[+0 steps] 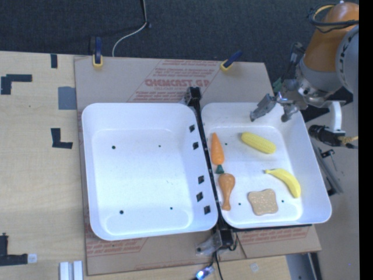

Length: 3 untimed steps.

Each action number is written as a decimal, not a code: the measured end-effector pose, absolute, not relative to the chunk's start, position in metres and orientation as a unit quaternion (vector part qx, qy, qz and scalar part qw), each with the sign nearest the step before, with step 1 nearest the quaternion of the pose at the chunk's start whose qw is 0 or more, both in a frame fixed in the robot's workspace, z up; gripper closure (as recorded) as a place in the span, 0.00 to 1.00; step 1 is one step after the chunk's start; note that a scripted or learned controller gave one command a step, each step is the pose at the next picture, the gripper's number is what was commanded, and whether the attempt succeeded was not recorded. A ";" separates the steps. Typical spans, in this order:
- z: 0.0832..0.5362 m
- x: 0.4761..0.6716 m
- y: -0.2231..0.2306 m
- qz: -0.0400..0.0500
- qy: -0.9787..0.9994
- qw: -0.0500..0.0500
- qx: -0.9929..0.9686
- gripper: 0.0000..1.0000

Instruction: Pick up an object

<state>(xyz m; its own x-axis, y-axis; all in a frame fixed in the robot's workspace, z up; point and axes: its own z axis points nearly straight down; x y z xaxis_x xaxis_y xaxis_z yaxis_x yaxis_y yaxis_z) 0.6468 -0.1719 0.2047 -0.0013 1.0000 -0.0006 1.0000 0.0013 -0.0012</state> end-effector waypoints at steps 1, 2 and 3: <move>0.206 0.636 -0.101 0.000 -0.710 0.001 -0.705 0.00; 0.183 0.552 -0.089 0.003 -0.707 0.004 -0.707 0.00; 0.184 0.560 0.015 -0.001 -0.711 0.002 -0.703 0.00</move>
